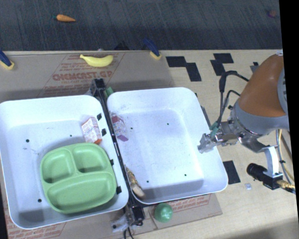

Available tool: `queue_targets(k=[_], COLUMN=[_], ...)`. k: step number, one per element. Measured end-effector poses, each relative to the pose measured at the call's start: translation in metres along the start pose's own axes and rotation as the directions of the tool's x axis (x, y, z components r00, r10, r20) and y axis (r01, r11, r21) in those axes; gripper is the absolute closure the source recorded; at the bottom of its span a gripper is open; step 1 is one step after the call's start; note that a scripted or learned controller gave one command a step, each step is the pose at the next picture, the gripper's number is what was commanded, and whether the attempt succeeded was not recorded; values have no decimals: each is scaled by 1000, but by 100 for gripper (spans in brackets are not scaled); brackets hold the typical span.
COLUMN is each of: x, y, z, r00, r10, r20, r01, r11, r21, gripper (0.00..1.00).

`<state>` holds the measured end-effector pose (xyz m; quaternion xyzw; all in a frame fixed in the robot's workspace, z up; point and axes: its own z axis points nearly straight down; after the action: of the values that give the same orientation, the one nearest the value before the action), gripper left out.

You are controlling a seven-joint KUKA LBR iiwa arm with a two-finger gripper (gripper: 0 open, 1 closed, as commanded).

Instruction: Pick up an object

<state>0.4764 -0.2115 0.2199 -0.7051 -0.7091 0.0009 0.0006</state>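
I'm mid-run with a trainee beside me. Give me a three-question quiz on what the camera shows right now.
1. True or false: the green divided plastic tray lies in the right white bin.
2. Which thing lies outside both bins on the cardboard above them? A) yellow toy banana B) small red-and-white carton C) green ball
3. Fill in: the hand sits at the right bin's ____ rim.

Key: 1 false, it lies in the left white bin; 2 A; 3 right.

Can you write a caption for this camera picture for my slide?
Robot gripper at right bin's edge; green tray in left bin.
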Motion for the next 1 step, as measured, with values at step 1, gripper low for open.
queue_targets(k=[1], x=[0], y=[16], z=[-43], r00=[1000], r10=[0], r20=[1], r01=[0], r11=[1000], r21=[-4], gripper=[100])
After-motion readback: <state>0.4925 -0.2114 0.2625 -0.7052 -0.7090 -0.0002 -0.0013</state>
